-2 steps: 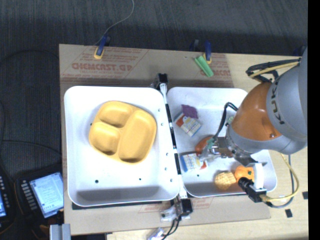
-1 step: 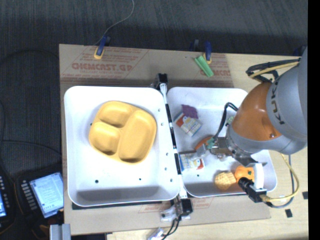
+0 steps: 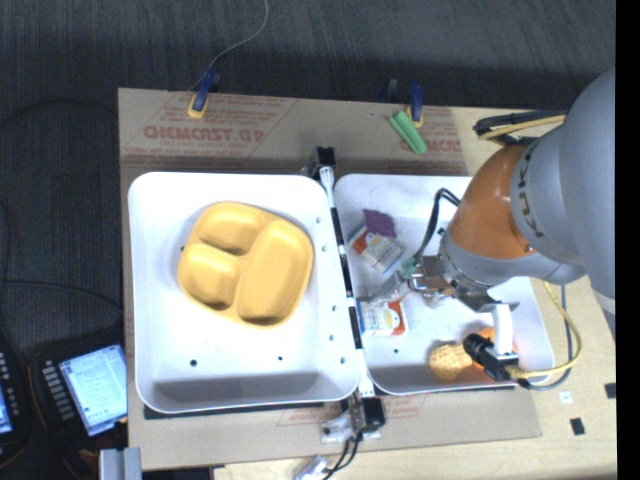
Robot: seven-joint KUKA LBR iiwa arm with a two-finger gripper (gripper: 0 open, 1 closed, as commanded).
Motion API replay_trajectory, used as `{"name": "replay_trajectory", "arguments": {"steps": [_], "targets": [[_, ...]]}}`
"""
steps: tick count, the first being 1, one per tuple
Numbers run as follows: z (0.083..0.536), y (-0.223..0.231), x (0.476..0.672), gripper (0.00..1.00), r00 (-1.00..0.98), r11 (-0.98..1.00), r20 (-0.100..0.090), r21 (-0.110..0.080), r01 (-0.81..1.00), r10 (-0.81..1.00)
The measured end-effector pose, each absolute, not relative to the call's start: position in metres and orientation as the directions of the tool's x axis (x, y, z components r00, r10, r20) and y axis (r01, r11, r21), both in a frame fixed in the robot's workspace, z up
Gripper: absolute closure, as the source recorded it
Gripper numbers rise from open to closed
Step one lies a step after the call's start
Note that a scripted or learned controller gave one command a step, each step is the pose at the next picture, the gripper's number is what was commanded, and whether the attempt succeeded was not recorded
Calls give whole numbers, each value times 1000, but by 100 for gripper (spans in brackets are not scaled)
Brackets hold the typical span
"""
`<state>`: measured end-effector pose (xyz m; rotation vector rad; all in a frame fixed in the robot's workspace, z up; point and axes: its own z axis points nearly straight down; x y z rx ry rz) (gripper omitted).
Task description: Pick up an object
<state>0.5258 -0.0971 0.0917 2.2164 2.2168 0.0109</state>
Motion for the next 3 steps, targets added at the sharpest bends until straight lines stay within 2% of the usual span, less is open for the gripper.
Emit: {"name": "replay_trajectory", "arguments": {"steps": [1,2,3], "targets": [[88,-102,570,0,-1,1,-3,6,1000,1000],[99,-103,571,100,-1,1,-5,10,1000,1000],[185,-24,516,100,-2,2,0,0,1000,1000]]}}
